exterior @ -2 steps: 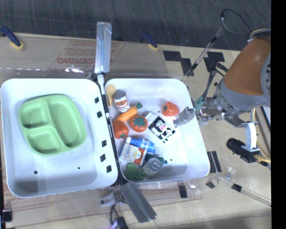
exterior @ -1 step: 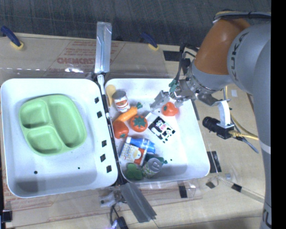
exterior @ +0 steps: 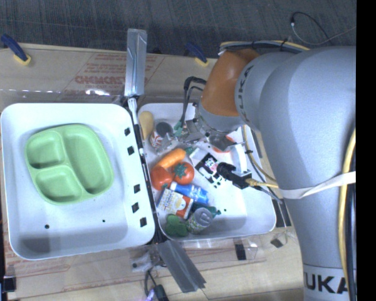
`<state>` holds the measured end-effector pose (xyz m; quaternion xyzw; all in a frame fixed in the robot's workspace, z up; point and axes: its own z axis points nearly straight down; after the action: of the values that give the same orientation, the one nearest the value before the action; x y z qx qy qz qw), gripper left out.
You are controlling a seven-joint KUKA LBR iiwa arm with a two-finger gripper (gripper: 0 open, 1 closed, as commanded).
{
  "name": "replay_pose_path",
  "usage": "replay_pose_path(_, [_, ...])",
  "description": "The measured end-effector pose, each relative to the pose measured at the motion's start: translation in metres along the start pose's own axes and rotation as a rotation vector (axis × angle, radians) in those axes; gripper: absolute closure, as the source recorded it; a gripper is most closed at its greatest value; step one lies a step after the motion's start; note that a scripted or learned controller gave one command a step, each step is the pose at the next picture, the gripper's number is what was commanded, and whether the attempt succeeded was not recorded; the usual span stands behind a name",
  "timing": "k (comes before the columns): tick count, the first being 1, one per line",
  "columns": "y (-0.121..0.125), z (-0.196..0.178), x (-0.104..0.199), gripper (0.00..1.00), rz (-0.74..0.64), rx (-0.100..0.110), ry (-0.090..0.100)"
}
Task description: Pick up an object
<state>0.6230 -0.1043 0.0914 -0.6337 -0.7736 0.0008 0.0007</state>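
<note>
Several toys crowd the right bin just below-left of my gripper, the orange carrot nearest, lying slantwise; its opening I cannot tell.

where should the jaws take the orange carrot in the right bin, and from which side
Likely mid-length on the carrot, coming straight down and closing across its narrow width. It lies slanted on top of the pile, with the tomato touching its lower side, so a side approach looks blocked.

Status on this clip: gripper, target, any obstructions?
Gripper low in right bin, finger state unclear. Toys piled there, none seen held. Green tray alone in left bin.
</note>
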Motion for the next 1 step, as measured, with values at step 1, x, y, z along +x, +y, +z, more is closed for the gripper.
replay_pose_path(1, [-0.0619,0.0002,-0.0035,0.00,0.175,0.002,0.002])
